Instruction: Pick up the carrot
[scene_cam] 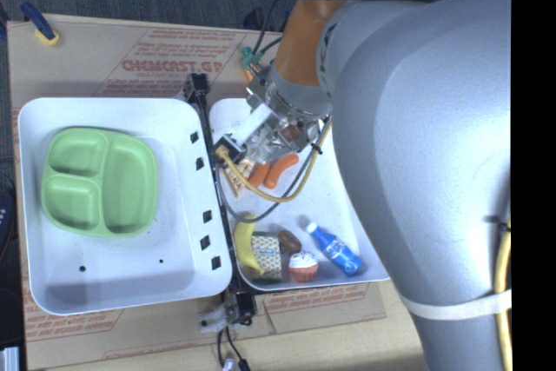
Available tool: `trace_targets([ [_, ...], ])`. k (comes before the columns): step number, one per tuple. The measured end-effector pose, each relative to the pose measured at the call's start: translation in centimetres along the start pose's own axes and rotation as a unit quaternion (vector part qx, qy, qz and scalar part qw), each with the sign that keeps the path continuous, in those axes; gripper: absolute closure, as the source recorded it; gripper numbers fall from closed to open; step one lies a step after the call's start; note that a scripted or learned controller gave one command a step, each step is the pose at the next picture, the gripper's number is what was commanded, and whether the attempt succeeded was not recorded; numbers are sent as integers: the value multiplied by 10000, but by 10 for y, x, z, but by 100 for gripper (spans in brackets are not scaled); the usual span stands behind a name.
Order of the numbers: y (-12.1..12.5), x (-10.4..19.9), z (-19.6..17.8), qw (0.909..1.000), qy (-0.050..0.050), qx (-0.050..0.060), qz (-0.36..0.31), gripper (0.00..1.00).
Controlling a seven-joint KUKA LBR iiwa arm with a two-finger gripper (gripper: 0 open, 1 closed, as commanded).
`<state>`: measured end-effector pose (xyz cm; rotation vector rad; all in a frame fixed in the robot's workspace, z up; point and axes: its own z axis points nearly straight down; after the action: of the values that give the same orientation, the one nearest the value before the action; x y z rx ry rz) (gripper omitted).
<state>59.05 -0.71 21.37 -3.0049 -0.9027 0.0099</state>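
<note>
Two-finger gripper [252, 154] low in right white bin [365, 261], near its left wall; orange tapered carrot [276, 172] just beside the fingertips. Finger state: can't tell.

Matt green plastic plate [101, 181], smooth white plastic bins [113, 287], printed brown cardboard [130, 56] beneath, glossy blue bottle [334, 247], smooth grey arm [426, 143].

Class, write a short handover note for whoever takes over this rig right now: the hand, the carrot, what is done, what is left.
Hand: low in the right bin, by its left wall; grip not readable.
Carrot: orange, right beside the hand, near the middle of that bin.
Done: the arm has reached the carrot.
Left: confirm a grasp, then lift the carrot out past the banana and bottle.
</note>
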Motion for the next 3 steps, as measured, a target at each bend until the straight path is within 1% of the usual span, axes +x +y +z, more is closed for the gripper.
trace_targets([
  [1,-101,-64,11,9991,-5,2,424,100],
  [2,-187,-14,-25,9965,8,-13,841,100],
  [3,-195,-9,13,9823,3,-8,1875,100],
])
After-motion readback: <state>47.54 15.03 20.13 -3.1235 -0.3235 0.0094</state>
